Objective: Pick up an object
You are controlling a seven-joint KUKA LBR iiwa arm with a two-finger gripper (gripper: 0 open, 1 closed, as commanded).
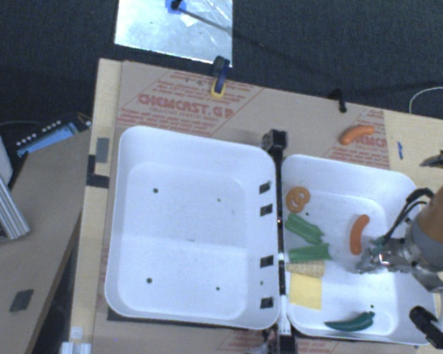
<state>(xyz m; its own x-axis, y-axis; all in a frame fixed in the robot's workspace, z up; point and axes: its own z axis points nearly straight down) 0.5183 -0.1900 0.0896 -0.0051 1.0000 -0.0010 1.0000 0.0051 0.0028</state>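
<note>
Orange sausage-shaped toy (pixel 357 234) in the right-hand shallow white bin (pixel 400 187), with the gripper (pixel 372 261) just below and beside it.

From where I stand, the arm looks to be in the approach step: nothing is lifted yet, and its working end sits low inside the bin, near the sausage's lower tip. Whether the fingers are wide or narrow I cannot tell; they are too small and blurred. The sausage is smooth, rounded and slender, lying nearly upright in the view on bare bin floor, apart from the green pepper-like pieces (pixel 308 240), the orange ring (pixel 298 198), the yellow flat square (pixel 306 291) and the dark green curved pod (pixel 351 320). The next move would call for centring over the sausage's middle and closing across its narrow width, since a round body may roll away.
</note>
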